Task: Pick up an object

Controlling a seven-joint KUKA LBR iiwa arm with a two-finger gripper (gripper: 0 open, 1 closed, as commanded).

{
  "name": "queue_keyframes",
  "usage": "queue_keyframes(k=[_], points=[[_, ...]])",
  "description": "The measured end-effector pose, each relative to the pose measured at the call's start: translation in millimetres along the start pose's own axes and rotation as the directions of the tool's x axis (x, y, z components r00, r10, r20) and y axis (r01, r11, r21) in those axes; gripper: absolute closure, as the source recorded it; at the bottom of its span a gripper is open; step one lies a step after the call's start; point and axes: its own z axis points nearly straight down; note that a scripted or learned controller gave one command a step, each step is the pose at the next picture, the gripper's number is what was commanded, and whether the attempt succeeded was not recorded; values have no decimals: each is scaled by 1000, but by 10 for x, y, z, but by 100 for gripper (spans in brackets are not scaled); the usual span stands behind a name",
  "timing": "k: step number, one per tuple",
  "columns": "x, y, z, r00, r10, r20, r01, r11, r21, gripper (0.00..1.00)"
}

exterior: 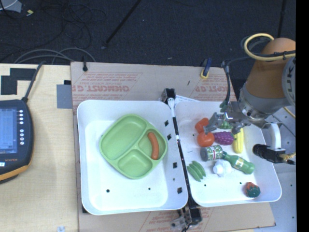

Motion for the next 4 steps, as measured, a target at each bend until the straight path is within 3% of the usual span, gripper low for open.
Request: queue_keyframes(k=[1,2,3,4], points=[[127,-294,977,1000,3,1,-3,1000,-5,0],[117,-319,949,1000,9,-2,-9,1000,8,100],[714,-49,251,1000,-5,-1,5,1000,-8,100],[559,-273,-981,1000,2,3,-2,1000,-21,100]])
